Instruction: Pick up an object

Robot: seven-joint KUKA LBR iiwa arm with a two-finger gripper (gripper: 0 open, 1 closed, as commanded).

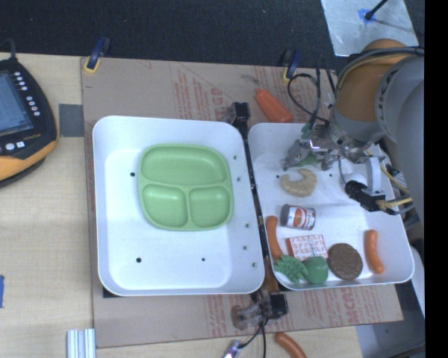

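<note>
The right white bin [269, 144] holds a tan croissant-shaped piece [299, 182], a small can with a red label [298, 217], an orange sausage [272, 236], a red-and-white packet [307, 246], a green broccoli [305, 269], a brown round patty [346, 261] and a second orange sausage [373, 250]. My gripper [308, 155] hangs over the bin's far part, just above the tan piece. Nothing shows between its fingers.
The left bin [112, 200] holds a green three-section plate [186, 186]. An orange carrot [272, 106] lies on the cardboard behind the bins, another orange piece [290, 343] in front. A teach pendant [11, 121] sits at far left. Cables loop near the wrist.
</note>
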